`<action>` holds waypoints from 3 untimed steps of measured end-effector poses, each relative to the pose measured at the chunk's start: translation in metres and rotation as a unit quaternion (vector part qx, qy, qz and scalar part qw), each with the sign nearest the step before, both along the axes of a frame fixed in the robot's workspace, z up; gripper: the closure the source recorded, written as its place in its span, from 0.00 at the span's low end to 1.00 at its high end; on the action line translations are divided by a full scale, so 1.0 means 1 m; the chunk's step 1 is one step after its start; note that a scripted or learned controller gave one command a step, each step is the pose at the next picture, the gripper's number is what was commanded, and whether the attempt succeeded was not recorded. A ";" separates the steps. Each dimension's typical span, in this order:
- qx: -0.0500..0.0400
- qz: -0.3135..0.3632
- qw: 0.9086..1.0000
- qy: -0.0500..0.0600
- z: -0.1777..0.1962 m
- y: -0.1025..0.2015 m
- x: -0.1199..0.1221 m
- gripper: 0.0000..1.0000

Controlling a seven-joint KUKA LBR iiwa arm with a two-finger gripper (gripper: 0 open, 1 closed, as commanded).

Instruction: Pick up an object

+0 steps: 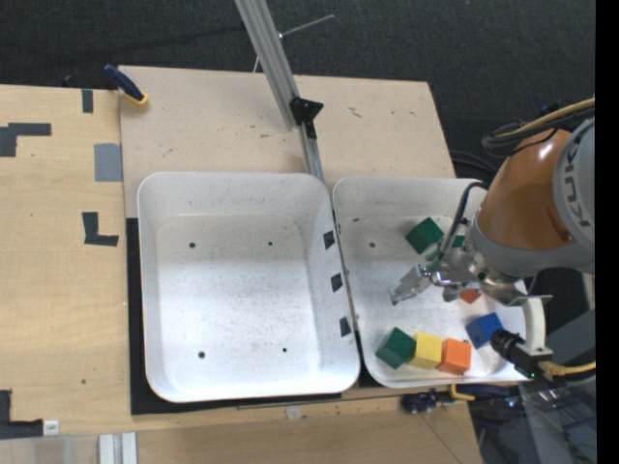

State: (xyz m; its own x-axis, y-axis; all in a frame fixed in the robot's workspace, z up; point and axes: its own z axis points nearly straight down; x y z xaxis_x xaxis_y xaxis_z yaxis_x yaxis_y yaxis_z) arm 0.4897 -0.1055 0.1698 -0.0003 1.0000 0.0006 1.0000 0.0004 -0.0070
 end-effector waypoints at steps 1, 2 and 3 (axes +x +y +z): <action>0.000 -0.001 1.000 0.001 -0.063 -0.005 -0.004 0.00; 0.001 0.000 1.000 -0.001 -0.050 -0.004 -0.002 1.00; 0.000 0.001 1.000 -0.005 -0.004 0.003 -0.007 1.00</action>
